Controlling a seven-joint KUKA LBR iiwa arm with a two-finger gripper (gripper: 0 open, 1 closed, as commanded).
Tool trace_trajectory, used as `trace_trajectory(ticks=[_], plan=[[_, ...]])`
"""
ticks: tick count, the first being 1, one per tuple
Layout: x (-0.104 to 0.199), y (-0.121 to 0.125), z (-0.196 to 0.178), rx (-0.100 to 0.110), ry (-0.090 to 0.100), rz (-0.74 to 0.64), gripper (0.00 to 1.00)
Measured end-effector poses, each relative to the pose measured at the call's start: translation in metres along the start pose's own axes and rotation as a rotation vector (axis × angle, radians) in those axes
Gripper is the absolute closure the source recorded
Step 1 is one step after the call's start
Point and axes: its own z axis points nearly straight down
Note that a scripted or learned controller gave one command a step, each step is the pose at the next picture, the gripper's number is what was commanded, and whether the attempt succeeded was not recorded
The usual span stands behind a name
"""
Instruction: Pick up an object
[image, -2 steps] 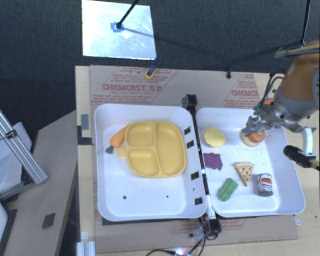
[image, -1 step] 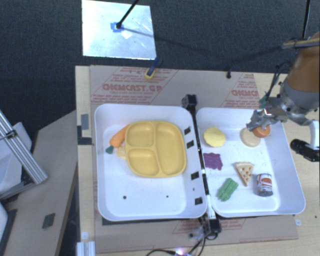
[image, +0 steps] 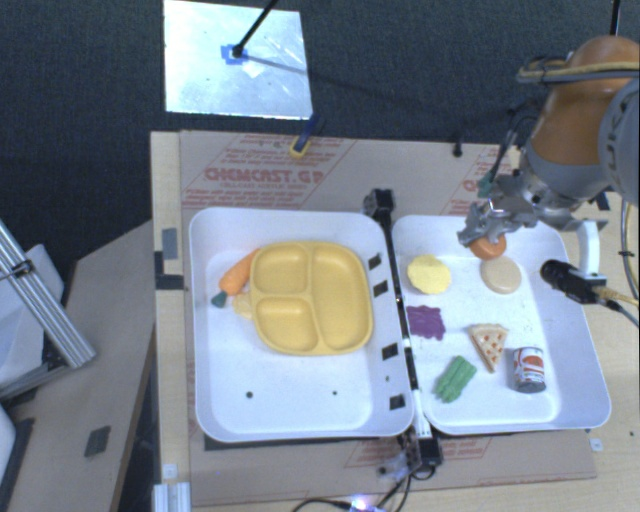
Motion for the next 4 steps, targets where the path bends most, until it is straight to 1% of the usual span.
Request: trace_trajectory(ticks=[1,2,3,4], plan=[[0.048,0.027,0.011,0.0,0.0,0.001,1.0],[0.107,0.036,0.018,0.001,0.001,0.0,1.0],[0.115,0.052,0.004,0.0,-0.001,0.005,1.0],[0.113,0.049,0.004,0.002,-0.002,0.007,1.0]])
